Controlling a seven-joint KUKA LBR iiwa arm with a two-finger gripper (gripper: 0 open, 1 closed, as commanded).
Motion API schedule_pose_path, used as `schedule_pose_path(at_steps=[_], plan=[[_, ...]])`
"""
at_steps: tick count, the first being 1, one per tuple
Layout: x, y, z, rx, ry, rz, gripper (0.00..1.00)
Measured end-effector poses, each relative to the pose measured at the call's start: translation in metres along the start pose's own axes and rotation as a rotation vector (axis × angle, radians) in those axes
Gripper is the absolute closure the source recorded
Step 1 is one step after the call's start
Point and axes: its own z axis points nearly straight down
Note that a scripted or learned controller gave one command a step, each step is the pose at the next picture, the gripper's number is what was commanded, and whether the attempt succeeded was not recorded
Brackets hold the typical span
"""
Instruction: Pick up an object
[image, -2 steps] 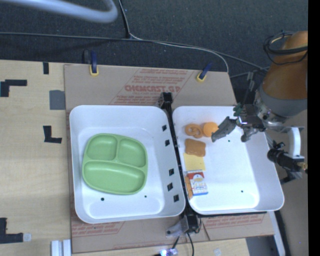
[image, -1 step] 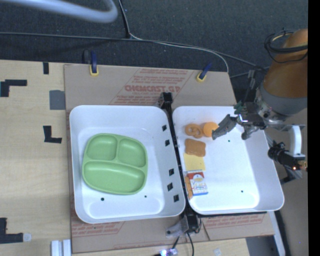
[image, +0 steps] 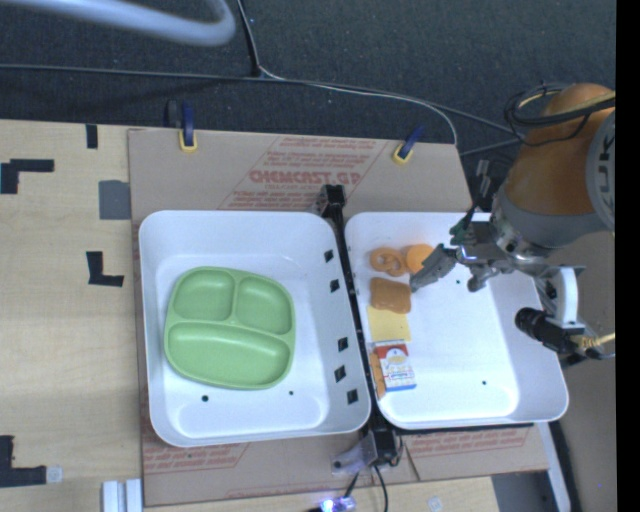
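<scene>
Fingers (image: 452, 266): spread, released | right bin (image: 520, 395) | cardboard (image: 300, 170) on wooden bench (image: 60, 220)

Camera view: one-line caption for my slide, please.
Gripper hovers over the right bin beside a row of food items; green plate fills the left bin.

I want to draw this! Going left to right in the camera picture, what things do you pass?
Green plate in the left bin → yellow cheese slice in the right bin → gripper → orange band on the arm.

Green plate (image: 230, 330); white bins (image: 160, 400); orange pretzel (image: 388, 262); yellow cheese slice (image: 390, 324)
</scene>
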Motion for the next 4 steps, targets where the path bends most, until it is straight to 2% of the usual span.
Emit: schedule_pose_path(at_steps=[1,2,3,4], plan=[[-0.004,-0.010,0.056,0.003,0.000,0.002,0.00],[0.006,-0.013,0.107,0.002,0.000,0.001,0.00],[0.006,-0.012,0.094,0.000,0.001,-0.001,1.00],[0.012,-0.003,0.046,-0.007,0.000,-0.001,1.00]])
